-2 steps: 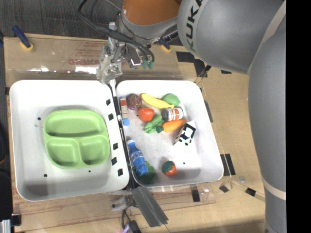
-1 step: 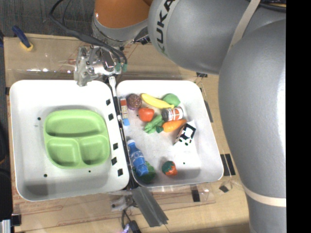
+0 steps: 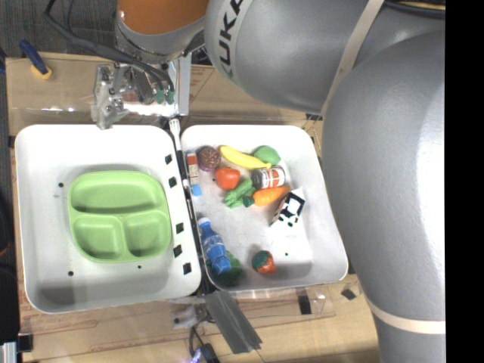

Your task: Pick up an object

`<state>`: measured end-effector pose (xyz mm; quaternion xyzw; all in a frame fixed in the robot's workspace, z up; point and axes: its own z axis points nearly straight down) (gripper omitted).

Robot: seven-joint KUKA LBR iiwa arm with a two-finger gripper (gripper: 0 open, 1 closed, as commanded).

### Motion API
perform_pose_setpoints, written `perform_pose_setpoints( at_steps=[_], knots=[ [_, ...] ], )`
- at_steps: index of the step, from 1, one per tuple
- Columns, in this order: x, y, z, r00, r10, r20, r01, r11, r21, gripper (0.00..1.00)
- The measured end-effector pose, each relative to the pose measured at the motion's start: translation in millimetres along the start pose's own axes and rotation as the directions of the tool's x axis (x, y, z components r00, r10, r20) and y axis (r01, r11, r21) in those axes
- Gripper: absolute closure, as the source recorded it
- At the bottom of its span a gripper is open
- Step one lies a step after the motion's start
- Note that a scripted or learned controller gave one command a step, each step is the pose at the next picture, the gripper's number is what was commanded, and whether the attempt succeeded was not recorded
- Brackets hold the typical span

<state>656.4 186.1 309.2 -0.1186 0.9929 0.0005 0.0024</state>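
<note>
My gripper (image 3: 136, 97) hangs above the far rim of the left bin (image 3: 38, 146), near the divider between the two bins, under the orange band of the arm. Nothing shows in its hold. The right bin (image 3: 321, 225) holds several small objects: a yellow banana (image 3: 240, 157), a green round fruit (image 3: 266, 155), a red tomato (image 3: 227, 178), a small can (image 3: 269, 178), an orange carrot (image 3: 268, 196), a dark red ball (image 3: 209, 158), a blue bottle (image 3: 214, 249) and a red strawberry-like piece (image 3: 262, 261).
A green divided tray (image 3: 119, 215) lies in the left bin. A black-and-white tag card (image 3: 289, 209) rests in the right bin. The grey arm covers the top and right of the view. A blue-and-yellow tool (image 3: 34, 59) lies on the bench at far left.
</note>
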Motion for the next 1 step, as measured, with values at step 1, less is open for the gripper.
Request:
perform_pose_setpoints(
  at_steps=[1],
  knots=[
    [-8.0, 31.7, -3.3, 0.989, 0.149, 0.002, -0.149, 0.989, 0.0, 1.0]
  ],
)
